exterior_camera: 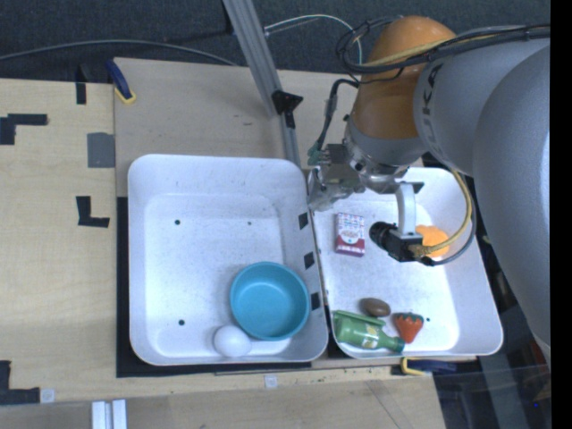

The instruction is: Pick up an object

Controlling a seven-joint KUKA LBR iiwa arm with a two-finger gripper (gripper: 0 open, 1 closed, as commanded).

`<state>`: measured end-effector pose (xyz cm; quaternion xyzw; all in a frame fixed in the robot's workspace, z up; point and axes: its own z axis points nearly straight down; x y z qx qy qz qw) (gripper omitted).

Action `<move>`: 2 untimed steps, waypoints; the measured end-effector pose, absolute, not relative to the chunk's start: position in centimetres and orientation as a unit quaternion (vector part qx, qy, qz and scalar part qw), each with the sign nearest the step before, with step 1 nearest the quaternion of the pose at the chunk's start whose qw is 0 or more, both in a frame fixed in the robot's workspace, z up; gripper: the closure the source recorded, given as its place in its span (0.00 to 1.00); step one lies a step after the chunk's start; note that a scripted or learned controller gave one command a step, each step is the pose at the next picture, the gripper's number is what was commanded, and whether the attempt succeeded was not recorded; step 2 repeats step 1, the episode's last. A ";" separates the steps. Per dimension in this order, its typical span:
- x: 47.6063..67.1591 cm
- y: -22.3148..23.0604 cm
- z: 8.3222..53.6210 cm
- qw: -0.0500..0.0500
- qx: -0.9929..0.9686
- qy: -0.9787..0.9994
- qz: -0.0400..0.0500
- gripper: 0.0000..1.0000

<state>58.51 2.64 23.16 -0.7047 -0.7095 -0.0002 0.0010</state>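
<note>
Even bright light, soft shadows, slight blur.

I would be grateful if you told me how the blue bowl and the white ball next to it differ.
The blue bowl is plainly larger than the white ball. The bowl is blue and the ball white, close in tone to the left bin beneath it. The bowl is an open, hollow vessel standing upright; the ball is a closed round shape. Both sit in the left bin near its front edge, side by side and apparently touching.
</note>
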 end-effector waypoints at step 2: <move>58.4 9.1 23.0 0.001 -0.704 -0.710 0.000 1.00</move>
